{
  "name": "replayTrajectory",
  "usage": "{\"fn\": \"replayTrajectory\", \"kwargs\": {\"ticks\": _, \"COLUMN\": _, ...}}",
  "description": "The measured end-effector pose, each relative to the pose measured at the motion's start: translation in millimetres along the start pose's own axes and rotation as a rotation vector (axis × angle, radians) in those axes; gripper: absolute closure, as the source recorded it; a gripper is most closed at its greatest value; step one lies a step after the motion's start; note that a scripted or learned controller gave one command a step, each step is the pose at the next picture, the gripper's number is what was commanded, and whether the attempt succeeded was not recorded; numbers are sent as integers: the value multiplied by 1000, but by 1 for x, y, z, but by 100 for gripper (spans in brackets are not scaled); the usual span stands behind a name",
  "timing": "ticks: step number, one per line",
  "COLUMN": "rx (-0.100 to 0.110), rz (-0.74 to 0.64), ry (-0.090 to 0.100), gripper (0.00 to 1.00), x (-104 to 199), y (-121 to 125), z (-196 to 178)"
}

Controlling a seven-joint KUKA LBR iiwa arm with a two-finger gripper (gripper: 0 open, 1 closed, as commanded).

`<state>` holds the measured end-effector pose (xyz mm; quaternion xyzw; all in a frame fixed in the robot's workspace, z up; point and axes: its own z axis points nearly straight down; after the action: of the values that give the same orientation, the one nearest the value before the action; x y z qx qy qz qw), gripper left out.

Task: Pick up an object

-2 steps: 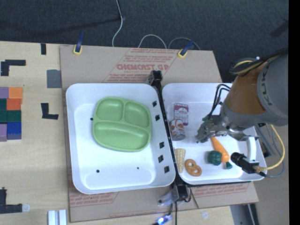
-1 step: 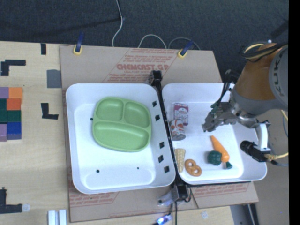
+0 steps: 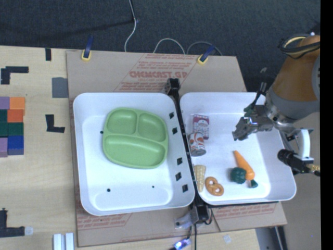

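Note:
The right bin [image 3: 223, 100] holds a small carton [image 3: 201, 126], a red-and-white can [image 3: 197, 144], an ice-cream cone [image 3: 200, 177], a pretzel [image 3: 214, 186], an orange carrot [image 3: 244, 163] and a dark green broccoli piece [image 3: 239, 175]. My gripper [image 3: 242, 131] hangs over the right part of this bin, above and slightly right of the carrot, apart from every object. Nothing shows between its fingers.
The left bin [image 3: 88, 191] carries a green divided plate [image 3: 136, 138]. Both bins rest on a cardboard sheet [image 3: 156, 69]. Coloured blocks [image 3: 11, 125] lie at the far left of the bench. A black clamp strip [image 3: 179, 139] runs between the bins.

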<state>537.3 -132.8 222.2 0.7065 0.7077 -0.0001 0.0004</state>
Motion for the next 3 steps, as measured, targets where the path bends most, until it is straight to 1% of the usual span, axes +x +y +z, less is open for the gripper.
{"fn": "replayTrajectory", "kwargs": {"ticks": 1, "rx": -2, "rz": -1, "ry": -1, "gripper": 100, "x": 2, "y": 1, "z": -62}}
{"fn": "replayTrajectory", "kwargs": {"ticks": 2, "rx": 4, "rz": -4, "ry": 1, "gripper": 100, "x": 53, "y": 0, "z": -50}}
{"fn": "replayTrajectory", "kwargs": {"ticks": 3, "rx": 7, "rz": -5, "ry": 1, "gripper": 100, "x": 103, "y": 12, "z": -27}}
